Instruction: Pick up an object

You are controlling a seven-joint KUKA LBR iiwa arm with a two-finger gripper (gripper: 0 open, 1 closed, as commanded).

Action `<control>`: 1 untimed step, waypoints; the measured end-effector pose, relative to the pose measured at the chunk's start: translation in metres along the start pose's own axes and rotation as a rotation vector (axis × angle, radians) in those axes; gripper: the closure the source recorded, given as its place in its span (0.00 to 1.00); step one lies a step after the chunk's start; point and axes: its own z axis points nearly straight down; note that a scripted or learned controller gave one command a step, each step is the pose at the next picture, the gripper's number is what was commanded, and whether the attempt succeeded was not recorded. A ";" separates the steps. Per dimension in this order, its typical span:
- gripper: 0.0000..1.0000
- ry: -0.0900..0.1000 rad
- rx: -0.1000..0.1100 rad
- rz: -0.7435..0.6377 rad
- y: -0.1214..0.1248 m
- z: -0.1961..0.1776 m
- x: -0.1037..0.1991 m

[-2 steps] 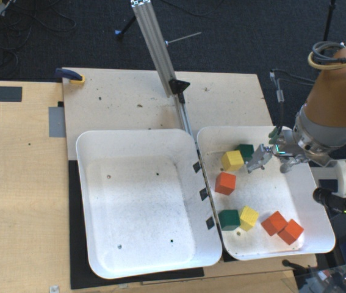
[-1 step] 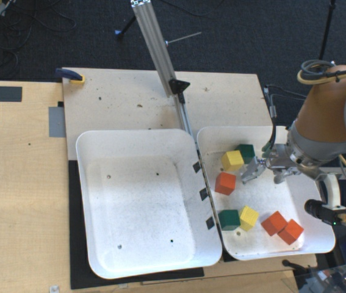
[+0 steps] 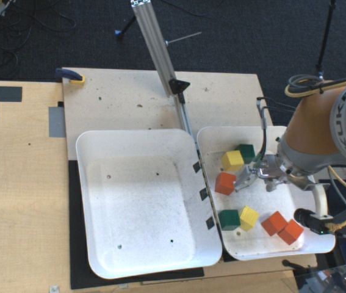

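We see a pale wooden bench (image 3: 20, 182) over a dark carpeted floor (image 3: 57, 29) strewn with cables, a slanted metal rail (image 3: 157, 47) rising behind. The left bin (image 3: 93, 157) lies beside the right bin (image 3: 319, 240), which holds blocks — a yellow block (image 3: 232, 159), green block (image 3: 246, 152), red block (image 3: 224, 183) and others near the front. The arm (image 3: 319, 133) reaches in from the right; its gripper (image 3: 246, 179) hangs low beside the red block, and we cannot tell how its fingers stand.

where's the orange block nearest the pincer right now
In the camera view it lies in the right bin, at its left side: the orange block, just below the yellow block and left of the pincer.
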 end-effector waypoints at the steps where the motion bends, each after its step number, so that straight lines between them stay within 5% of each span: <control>1: 0.00 0.000 0.000 0.000 0.008 0.058 -0.003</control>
